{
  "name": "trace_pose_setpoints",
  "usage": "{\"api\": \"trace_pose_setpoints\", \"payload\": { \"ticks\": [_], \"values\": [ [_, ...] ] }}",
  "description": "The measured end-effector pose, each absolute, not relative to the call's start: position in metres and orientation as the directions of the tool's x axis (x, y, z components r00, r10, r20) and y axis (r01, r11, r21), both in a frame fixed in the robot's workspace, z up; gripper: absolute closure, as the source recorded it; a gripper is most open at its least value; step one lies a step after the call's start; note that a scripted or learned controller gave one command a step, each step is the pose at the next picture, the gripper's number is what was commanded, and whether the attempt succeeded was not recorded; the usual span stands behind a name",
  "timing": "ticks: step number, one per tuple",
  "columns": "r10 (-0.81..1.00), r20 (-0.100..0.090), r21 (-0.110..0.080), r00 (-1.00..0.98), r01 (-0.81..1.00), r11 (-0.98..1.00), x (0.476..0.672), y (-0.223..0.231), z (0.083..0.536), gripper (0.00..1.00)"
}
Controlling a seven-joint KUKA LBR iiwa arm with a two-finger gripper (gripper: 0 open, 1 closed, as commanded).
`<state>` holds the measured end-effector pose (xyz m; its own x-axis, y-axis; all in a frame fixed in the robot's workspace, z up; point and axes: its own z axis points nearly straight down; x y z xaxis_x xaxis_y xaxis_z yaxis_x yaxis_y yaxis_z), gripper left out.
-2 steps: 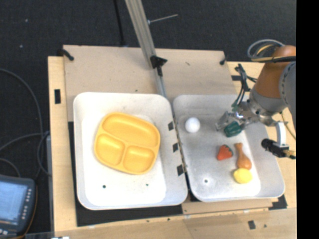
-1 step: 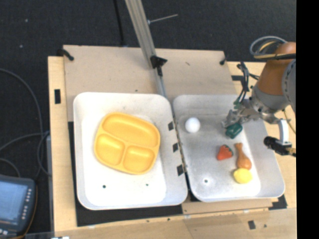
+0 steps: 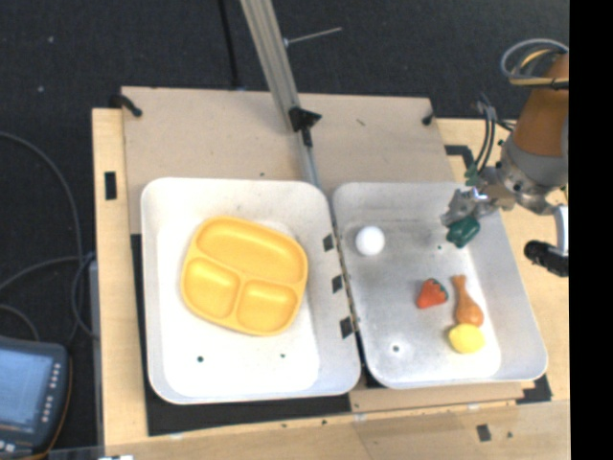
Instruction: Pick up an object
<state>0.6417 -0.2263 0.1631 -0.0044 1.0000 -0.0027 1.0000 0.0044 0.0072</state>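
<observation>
My gripper [image 3: 465, 220] hangs over the upper right part of the right bin [image 3: 402, 362], reaching in from the right. A small dark green object [image 3: 465, 232] sits between its fingertips, and the gripper is shut on it. A white ball [image 3: 370, 241] lies on the bin floor to the gripper's left. Below the gripper lie a red strawberry-like piece [image 3: 431, 293], an orange drumstick-shaped piece [image 3: 466, 303] and a yellow lemon-like piece [image 3: 465, 338].
A yellow divided plate [image 3: 244, 276] lies in the left bin [image 3: 163, 353]. A slanted metal pole [image 3: 273, 56] rises behind the bins, its foot near their shared edge. The bench's right edge is close to the arm.
</observation>
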Motion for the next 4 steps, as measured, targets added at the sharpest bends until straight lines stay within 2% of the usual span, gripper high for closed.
{"api": "trace_pose_setpoints", "payload": {
  "ticks": [1,2,3,4],
  "values": [
    [1.0,-0.003,0.009,-0.004,1.0,0.004,0.643,-0.227,0.229,1.0],
    [1.0,-0.001,0.004,-0.007,1.0,0.007,0.644,-0.228,0.245,1.0],
    [1.0,0.0,0.0,-0.005,1.0,0.005,0.646,-0.182,0.236,1.0],
    [1.0,0.0,0.001,-0.005,1.0,0.005,0.639,-0.134,0.234,1.0]
  ]
}}
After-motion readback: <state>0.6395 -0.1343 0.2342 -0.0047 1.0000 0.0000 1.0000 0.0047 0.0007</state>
